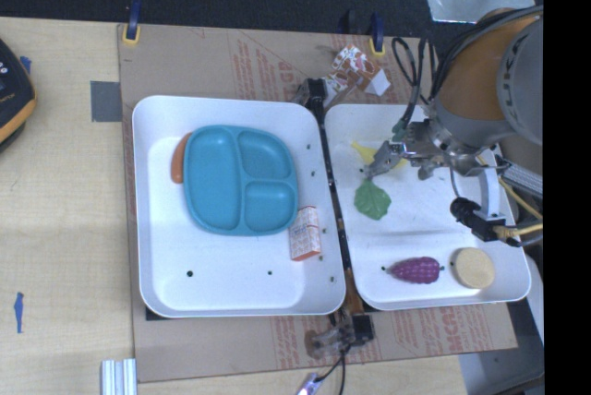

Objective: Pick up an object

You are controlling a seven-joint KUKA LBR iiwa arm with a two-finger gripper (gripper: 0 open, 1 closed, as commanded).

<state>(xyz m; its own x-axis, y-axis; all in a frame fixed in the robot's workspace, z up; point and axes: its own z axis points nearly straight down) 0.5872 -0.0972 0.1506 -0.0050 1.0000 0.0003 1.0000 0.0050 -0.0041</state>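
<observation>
Green leaf-shaped toy (372,199), flat, crinkly-edged, lies in right bin (517,292), upper-left part. Gripper (381,162) sits just above it w/ fingers slightly apart, nothing between them. Yellow piece (362,149) beside the fingers. Purple grape bunch (415,269) & tan round cookie (475,268) near front wall. Left bin (157,292): blue divided plate (240,180).

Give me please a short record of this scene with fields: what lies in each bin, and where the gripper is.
left bin: blue divided plate, an orange thing partly under the plate's left edge, a small labelled packet by the right wall
right bin: green leaf-like piece, yellow piece, purple grape bunch, round tan disc
gripper: over the right bin's upper left part, between the yellow piece and the green piece
held object: none seen between the fingers
</observation>
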